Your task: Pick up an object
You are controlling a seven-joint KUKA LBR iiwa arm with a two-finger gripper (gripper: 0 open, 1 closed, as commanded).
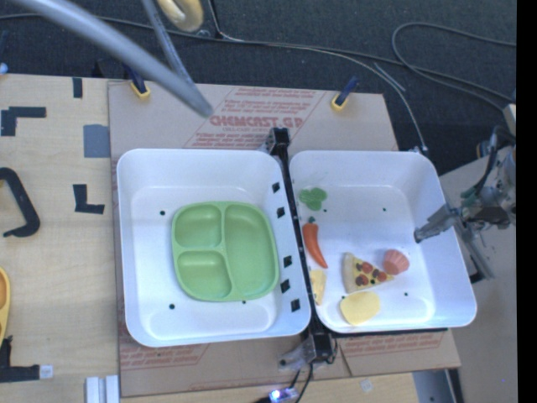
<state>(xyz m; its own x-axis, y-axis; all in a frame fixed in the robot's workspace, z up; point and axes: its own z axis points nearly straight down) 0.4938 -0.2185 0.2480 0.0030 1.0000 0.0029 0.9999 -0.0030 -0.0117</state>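
Hovering claw (428,227) at right bin rim | state unclear | pizza slice (364,271) lower-left, apart

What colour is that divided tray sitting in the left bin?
The divided tray is light green, seen clearly in the camera view from above.

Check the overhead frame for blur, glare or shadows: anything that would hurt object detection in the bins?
Camera view: the grey bar across the top left is smeared, out of focus; the gripper at the right bin's edge is dim and soft; bin floors are evenly lit, with no hard glare; the green tray, carrot and pizza slice are crisp, with faint shadows.
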